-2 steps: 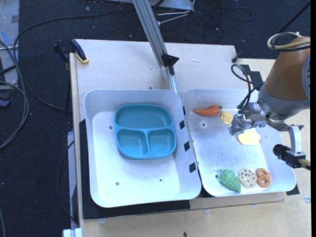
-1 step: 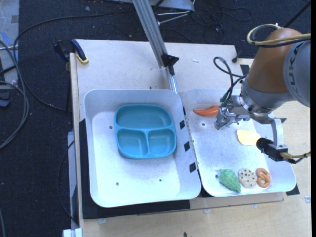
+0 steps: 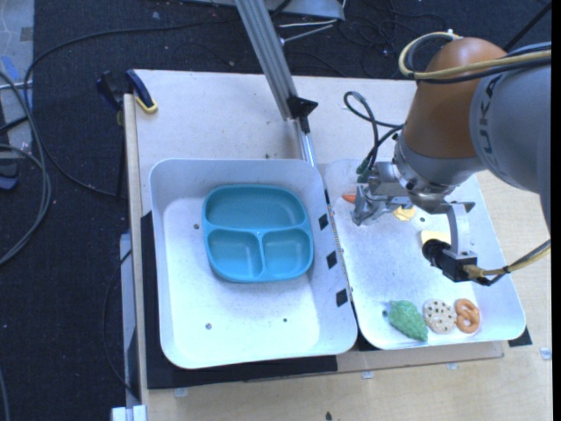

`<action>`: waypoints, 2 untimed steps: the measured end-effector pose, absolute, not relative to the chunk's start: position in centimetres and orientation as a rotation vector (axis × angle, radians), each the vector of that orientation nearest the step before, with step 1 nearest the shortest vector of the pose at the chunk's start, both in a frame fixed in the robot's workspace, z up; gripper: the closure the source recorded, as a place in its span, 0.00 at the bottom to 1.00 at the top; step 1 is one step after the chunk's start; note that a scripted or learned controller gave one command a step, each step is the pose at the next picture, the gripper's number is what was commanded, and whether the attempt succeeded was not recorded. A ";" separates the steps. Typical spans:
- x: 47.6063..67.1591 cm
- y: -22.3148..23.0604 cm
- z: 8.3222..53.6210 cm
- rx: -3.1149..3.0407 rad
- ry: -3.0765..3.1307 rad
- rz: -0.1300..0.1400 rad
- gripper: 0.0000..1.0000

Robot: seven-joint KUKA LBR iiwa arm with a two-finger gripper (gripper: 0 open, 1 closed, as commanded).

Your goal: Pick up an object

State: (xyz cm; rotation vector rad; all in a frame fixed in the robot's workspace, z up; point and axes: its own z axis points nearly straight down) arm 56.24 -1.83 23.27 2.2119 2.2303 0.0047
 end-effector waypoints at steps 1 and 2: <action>56.3 3.5 22.3 2.215 2.231 0.000 1.00; 56.9 7.8 22.8 2.213 2.230 0.004 1.00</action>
